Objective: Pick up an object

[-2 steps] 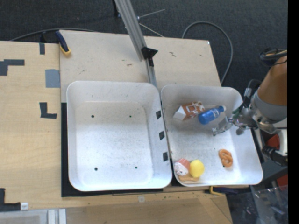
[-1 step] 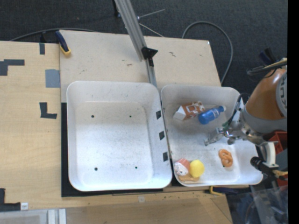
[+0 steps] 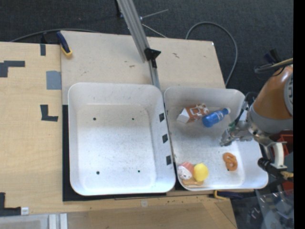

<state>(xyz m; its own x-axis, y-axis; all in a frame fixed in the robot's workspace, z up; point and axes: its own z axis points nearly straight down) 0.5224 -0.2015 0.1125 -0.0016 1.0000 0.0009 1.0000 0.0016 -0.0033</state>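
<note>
Nearby, the small orange pretzel-shaped toy [image 3: 230, 161] lay flat in the right white bin [image 3: 190, 95], just below the gripper [image 3: 228, 140]; its grip could not be told.

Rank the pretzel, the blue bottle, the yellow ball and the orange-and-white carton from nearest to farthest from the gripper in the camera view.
From the gripper, in the right bin:
1. Pretzel, just below it.
2. Blue bottle, up and left.
3. Yellow ball, at the bottom edge, and orange-and-white carton, upper left: too close to call.
</note>
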